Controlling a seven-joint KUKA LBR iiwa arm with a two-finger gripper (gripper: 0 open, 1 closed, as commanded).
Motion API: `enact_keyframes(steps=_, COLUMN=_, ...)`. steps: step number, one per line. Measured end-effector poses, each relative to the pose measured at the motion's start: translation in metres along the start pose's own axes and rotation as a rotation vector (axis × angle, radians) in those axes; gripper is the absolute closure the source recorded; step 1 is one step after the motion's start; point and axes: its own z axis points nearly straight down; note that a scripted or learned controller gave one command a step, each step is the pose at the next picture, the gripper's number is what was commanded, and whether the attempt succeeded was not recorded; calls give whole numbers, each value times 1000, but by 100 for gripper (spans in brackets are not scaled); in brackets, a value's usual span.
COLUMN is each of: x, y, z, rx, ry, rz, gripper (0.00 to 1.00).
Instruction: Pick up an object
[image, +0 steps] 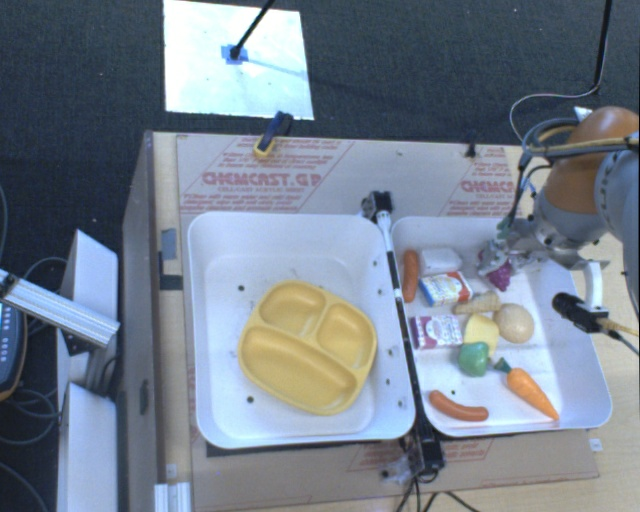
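The right bin (585, 375) holds several toy foods. Among them are an orange hot dog (410, 275), a white block (440, 260), a small carton (445, 290), a potato (514, 322), a yellow cheese wedge (481, 330), a green pepper (474, 357), a carrot (531, 392) and a red sausage (458, 406). My gripper (506, 250) is low over the bin's back right part. A purple toy (499, 272) lies right under its tip. The arm's wrist hides whether they touch.
The left bin (215, 300) holds a yellow divided plate (308, 346). A black bar (578, 312) juts from the arm over the right bin's right side. A printed pouch (436, 331) and a beige stick (478, 303) lie mid-bin. Cables run behind the arm.
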Motion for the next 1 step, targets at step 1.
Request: enact_keyframes(steps=1, x=78, y=14, z=-19, rx=3, ry=2, rz=2, gripper=100)
